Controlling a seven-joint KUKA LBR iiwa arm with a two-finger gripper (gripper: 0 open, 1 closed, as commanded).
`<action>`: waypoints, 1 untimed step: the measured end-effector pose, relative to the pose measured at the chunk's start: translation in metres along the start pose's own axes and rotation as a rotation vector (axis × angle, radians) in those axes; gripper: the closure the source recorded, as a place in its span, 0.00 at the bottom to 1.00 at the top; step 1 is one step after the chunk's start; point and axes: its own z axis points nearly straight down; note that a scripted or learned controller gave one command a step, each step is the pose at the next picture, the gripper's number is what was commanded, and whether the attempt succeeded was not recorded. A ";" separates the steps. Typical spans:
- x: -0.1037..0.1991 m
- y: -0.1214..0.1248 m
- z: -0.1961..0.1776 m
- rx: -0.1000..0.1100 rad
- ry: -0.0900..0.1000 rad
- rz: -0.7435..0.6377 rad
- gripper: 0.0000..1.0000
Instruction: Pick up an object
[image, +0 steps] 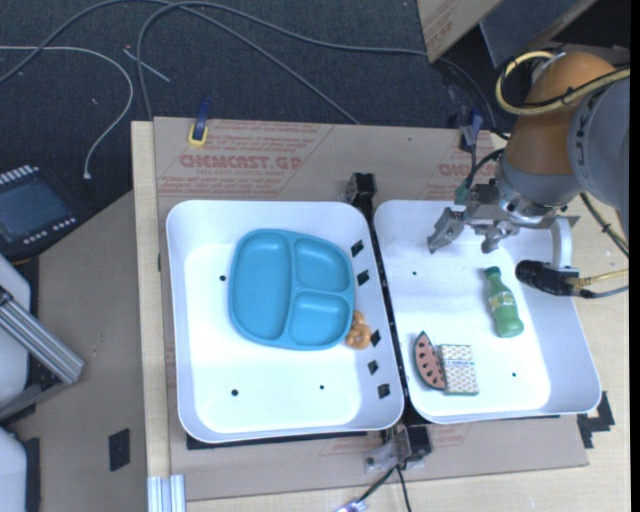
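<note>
My gripper (468, 238) hangs over the far part of the right bin (560, 390), its two grey fingers spread apart with nothing between them. A green bottle (503, 302) lies in that bin, below and to the right of the gripper. Near the bin's front lie a watermelon-slice toy (430, 360) and a small checkered block (459, 368), side by side and touching.
The left bin (200, 380) holds a blue divided plate (291, 289) with a small orange-brown object (358, 331) at its right edge. A black divider (372, 290) with clips runs between the bins. Cables lie beyond the bench at the back.
</note>
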 end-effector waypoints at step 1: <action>-0.009 0.003 0.053 -0.001 0.000 0.000 0.00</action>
